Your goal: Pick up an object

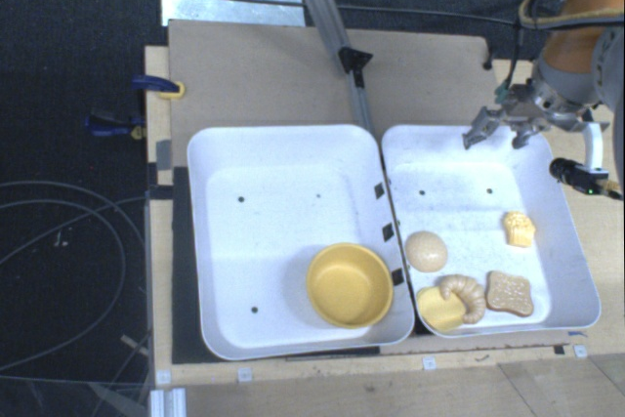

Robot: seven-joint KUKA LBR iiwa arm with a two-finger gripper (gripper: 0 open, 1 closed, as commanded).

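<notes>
Yellow bowl (350, 284) near left bin's (225, 161) front rim

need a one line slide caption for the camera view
Grey arm's tool hovers open over the right white bin holding toy foods; a yellow plastic bowl sits in the left white bin.

right bin (547, 173): upper half bare | near edge crowded: croissant (465, 294), toast (509, 293)
</notes>
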